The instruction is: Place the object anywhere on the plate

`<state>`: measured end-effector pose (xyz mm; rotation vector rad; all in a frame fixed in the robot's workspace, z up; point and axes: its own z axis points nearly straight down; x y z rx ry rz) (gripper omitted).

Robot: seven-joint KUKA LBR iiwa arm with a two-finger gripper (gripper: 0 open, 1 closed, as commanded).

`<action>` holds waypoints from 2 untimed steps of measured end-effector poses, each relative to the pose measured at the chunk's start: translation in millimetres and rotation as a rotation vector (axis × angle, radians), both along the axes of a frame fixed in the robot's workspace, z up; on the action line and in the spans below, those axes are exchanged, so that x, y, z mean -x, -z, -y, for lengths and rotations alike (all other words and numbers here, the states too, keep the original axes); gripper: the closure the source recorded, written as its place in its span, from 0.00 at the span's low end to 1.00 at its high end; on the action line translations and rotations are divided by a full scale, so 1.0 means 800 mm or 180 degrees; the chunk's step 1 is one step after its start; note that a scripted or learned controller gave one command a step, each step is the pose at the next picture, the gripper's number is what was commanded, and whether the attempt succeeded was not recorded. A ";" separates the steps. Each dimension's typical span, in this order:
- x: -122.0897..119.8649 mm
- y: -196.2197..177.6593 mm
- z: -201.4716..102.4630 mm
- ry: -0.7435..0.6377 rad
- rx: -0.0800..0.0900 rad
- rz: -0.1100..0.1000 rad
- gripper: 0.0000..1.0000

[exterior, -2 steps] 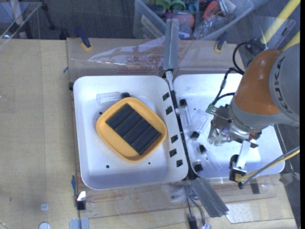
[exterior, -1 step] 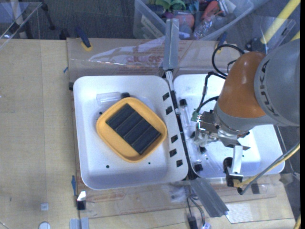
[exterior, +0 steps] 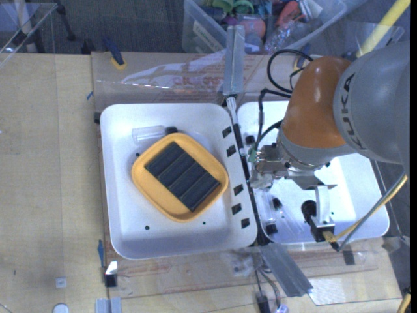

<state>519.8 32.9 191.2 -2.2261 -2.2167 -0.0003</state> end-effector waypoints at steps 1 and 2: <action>0.000 0.000 0.000 0.0001 0.0000 -0.0001 0.00; -0.084 0.009 0.030 -0.0395 0.0004 0.0004 0.00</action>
